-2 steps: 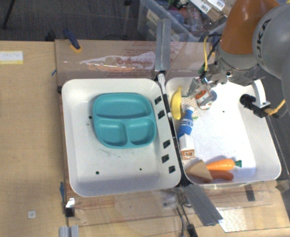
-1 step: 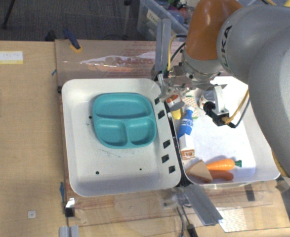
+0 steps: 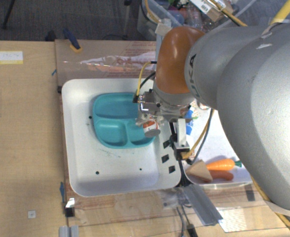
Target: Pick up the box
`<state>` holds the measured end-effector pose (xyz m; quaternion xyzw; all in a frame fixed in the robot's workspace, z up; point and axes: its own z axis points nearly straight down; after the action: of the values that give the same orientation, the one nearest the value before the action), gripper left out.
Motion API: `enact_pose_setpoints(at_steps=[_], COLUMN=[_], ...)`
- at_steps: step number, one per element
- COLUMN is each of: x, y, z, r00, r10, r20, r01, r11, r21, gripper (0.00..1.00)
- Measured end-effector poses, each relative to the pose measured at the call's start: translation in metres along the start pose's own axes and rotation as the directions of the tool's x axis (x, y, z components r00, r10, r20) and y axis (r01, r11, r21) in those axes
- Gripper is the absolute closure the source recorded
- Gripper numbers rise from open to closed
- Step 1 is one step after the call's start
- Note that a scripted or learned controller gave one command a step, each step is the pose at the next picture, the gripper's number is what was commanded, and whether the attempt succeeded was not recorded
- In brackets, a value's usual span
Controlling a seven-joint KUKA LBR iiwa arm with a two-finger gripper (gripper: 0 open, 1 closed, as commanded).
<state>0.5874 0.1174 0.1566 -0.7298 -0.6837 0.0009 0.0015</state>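
Over left bin [image 3: 80, 147], at right edge of teal tray [image 3: 116, 120], gripper [image 3: 149, 125] hovers; jaws' opening impossible to tell. Small red-white box [image 3: 150, 126] directly beneath, probably light stiff card; best pinched across short flat sides.

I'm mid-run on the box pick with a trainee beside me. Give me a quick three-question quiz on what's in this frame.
1. True or false: the teal divided dish lies in the bin on the view's left.
2. What lies right beside the carrot in the bin on the view's right?
A. a tan wedge
B. a metal spoon
C. a glass cup
3. Fill in: the arm's orange band hangs above the dish's ___ edge, as the view shows it.

Key: 1 true; 2 A; 3 right.
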Motion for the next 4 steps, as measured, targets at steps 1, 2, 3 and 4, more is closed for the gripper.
enact_pose_setpoints(at_steps=[1, 2, 3, 4], x=[-0.075, 0.057, 0.077, 0.037], y=[0.085, 0.049, 0.025, -0.09], z=[-0.102, -0.026, 0.033, -0.043], r00=[0.988, 0.773, 0.953, 0.964], r10=[-0.152, -0.634, -0.304, -0.264], r20=[0.002, 0.002, 0.001, 0.0], r01=[0.152, 0.634, 0.304, 0.264], r11=[0.988, 0.773, 0.952, 0.964], r21=[-0.007, -0.002, -0.017, 0.0], gripper=[1.0, 1.0, 1.0, 1.0])
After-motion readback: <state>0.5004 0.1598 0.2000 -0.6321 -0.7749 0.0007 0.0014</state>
